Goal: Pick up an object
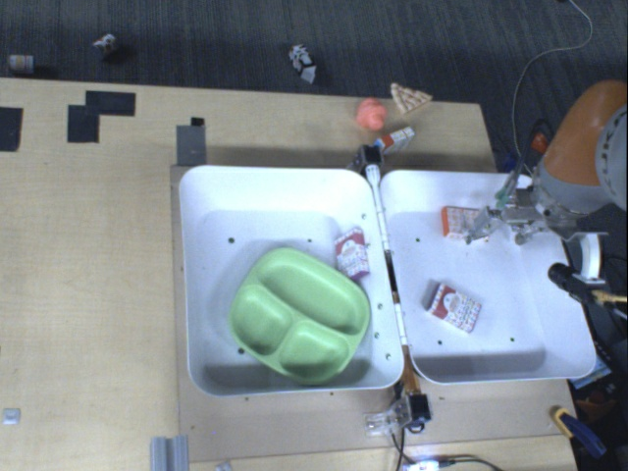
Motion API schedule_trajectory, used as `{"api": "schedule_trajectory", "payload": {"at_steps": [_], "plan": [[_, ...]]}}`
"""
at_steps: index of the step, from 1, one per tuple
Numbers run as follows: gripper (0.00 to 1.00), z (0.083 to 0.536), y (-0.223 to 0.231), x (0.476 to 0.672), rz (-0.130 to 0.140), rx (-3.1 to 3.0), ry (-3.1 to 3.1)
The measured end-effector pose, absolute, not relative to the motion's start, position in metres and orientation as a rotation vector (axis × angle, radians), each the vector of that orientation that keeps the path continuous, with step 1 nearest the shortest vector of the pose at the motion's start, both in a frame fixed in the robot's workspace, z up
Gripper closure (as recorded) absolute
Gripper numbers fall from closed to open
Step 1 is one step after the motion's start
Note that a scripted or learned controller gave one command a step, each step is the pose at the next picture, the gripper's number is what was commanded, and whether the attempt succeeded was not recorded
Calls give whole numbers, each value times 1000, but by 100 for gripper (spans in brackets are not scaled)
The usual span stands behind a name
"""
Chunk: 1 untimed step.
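Camera view: gripper (483, 228) beside orange packet (454, 221), right bin (510, 356)

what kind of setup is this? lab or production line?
Most likely a robotics lab grasping rig, not production. Two white bins sit side by side on a wooden bench, holding odd test items such as a green divided plate, with loose cables over grey carpet.

Light wooden bench (88, 292) below dark grey carpeted floor (245, 18).
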State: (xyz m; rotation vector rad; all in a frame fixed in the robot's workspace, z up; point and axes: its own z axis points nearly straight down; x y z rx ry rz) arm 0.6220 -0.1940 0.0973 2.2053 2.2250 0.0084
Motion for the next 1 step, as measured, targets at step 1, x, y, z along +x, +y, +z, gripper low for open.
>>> {"api": "schedule_trajectory", "payload": {"at_steps": [1], "plan": [[0,86,-175,572,5,2216,2220]]}}
